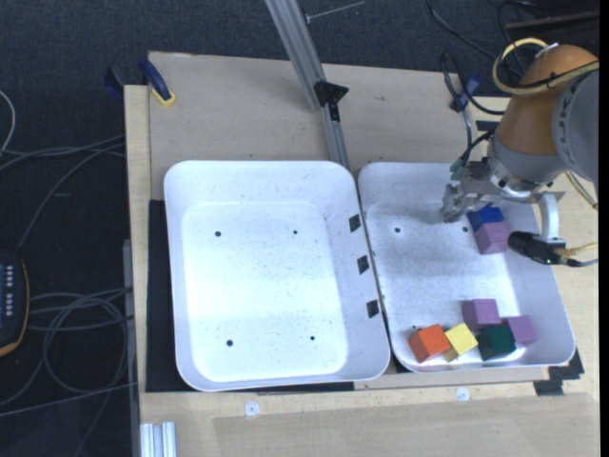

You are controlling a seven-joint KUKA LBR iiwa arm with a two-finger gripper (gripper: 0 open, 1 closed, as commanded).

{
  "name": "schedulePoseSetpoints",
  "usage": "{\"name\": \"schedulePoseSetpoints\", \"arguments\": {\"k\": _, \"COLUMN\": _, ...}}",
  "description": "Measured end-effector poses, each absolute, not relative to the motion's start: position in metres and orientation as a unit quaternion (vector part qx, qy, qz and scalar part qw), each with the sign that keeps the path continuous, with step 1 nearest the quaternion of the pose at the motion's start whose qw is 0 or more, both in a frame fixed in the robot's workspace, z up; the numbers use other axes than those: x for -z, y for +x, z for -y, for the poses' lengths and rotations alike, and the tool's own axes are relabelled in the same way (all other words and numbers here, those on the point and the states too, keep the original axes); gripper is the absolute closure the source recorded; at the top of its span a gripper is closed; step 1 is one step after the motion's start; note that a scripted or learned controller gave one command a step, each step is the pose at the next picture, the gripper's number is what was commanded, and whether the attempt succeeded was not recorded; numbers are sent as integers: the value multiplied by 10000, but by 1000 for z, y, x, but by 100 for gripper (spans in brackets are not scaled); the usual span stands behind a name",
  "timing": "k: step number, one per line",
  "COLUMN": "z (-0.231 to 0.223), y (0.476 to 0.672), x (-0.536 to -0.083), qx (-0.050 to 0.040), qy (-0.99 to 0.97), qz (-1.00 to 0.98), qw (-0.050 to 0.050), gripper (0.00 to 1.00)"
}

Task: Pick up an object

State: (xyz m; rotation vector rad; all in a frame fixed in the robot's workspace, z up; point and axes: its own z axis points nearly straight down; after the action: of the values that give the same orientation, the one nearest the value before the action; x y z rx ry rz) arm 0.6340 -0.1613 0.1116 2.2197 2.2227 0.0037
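Note:
My gripper (455, 203) hangs low over the far part of the right bin (428, 255), under the grey wrist with its orange band. Just right of it lie a blue block (488, 215) and a purple block (493, 238), touching each other. The blue block is close beside the gripper, and I see nothing held. Along the bin's near edge sit an orange block (430, 341), a yellow block (461, 338), a dark green block (496, 342), a purple block (481, 311) and a mauve block (520, 328).
The left bin (257, 274) stands beside the right one, with black clips (362, 263) along the shared rim. A slanted metal pole (304, 55) rises behind the bins. Cables trail from the arm at the right.

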Motion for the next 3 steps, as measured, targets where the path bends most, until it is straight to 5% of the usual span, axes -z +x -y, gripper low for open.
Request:
{"name": "schedulePoseSetpoints", "arguments": {"k": 2, "z": 155, "y": 640, "x": -241, "qx": -26, "qy": 7062, "qz": -7080, "qw": 42, "gripper": 100}}
{"name": "schedulePoseSetpoints", "arguments": {"k": 3, "z": 155, "y": 641, "x": -258, "qx": -14, "qy": 7065, "qz": -7077, "qw": 22, "gripper": 100}}
